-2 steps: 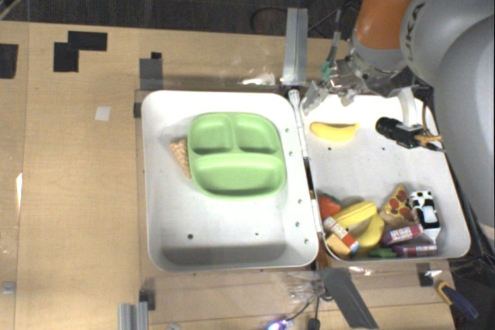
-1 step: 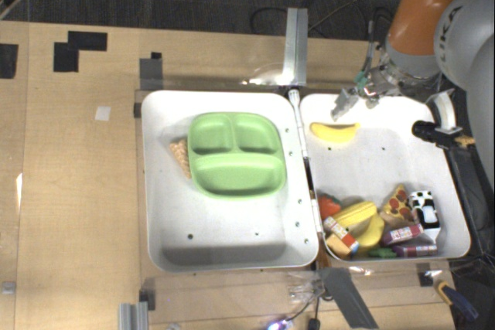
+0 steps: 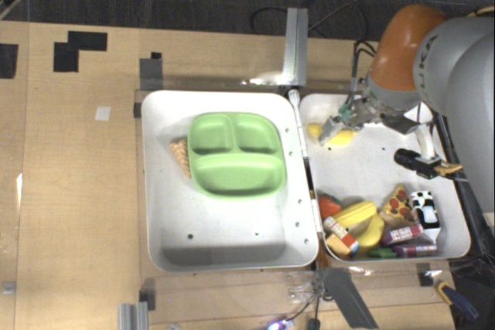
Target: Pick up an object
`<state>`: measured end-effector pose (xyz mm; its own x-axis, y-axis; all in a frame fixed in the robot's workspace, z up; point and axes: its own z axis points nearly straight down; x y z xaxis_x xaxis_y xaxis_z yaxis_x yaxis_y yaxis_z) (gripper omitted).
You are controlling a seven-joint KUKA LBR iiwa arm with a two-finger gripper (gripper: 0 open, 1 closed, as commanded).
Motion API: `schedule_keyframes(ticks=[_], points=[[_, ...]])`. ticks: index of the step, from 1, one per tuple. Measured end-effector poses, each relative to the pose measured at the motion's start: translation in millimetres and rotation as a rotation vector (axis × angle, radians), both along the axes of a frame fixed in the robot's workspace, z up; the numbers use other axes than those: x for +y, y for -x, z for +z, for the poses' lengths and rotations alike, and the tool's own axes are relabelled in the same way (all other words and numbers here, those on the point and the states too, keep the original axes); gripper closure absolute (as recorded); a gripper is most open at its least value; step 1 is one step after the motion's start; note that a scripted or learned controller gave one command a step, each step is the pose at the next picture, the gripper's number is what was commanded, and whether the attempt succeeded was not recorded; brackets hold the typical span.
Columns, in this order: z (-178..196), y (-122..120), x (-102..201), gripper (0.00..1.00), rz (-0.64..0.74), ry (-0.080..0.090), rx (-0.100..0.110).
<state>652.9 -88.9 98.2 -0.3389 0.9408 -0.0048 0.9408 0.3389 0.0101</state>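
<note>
Gripper point(image 3: 343, 120) is seen lowered into the far left corner of the right bin point(image 3: 456, 243), directly over a small yellow object point(image 3: 334, 137) lying there. Whether that object is held cannot be told at this resolution. A green divided tray point(image 3: 234, 153) is placed in the left bin point(image 3: 216, 251), with a tan item point(image 3: 179, 156) partly tucked beneath its left edge. Mixed toy items point(image 3: 379, 224) are heaped along the near side of the right bin, well apart from the yellow object.
</note>
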Motion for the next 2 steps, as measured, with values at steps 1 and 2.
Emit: schedule_keyframes(ticks=[1,2], points=[[14.8,-3.5,1.6,1.0,0.005,0.001,-0.011],[127.4,-17.5,38.4,1.0,-0.167,-0.002,0.003]])
